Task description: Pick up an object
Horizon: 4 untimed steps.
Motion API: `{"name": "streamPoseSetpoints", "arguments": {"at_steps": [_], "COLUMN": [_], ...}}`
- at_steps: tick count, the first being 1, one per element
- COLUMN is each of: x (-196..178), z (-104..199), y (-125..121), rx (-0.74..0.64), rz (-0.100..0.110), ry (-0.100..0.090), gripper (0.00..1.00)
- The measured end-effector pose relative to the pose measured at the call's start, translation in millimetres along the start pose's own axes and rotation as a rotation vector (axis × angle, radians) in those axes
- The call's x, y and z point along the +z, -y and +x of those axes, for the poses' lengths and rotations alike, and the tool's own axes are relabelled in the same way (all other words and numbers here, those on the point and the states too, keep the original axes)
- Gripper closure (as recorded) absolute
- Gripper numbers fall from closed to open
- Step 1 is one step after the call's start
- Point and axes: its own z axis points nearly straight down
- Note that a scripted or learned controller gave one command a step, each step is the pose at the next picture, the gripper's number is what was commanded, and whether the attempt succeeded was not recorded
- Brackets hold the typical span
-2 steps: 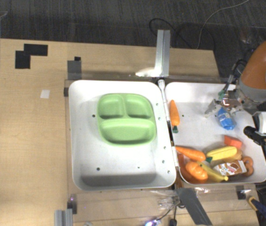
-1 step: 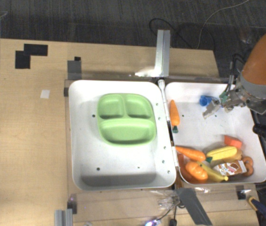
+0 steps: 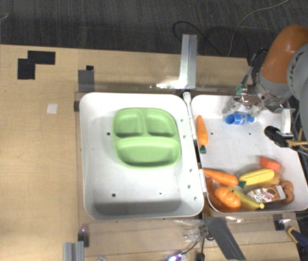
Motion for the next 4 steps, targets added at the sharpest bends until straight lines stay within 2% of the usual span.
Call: {"name": "streamPoseSetpoints", "arguments": {"at_steps": [1,2,3,4], "x": [-2.1,12.4,-101.8,-101.9], "z": [4.9,-37.2,-48.4,-56.3], "y": [2.4,12.0,42.5,91.2], "rx": [-0.006,0.071,-0.017,-0.074], "rz": [0.011,0.02,0.019,0.023], "ry": [-0.007,-0.008,-0.008,-0.01], "gripper": [1.0,1.0,1.0,1.0]}}
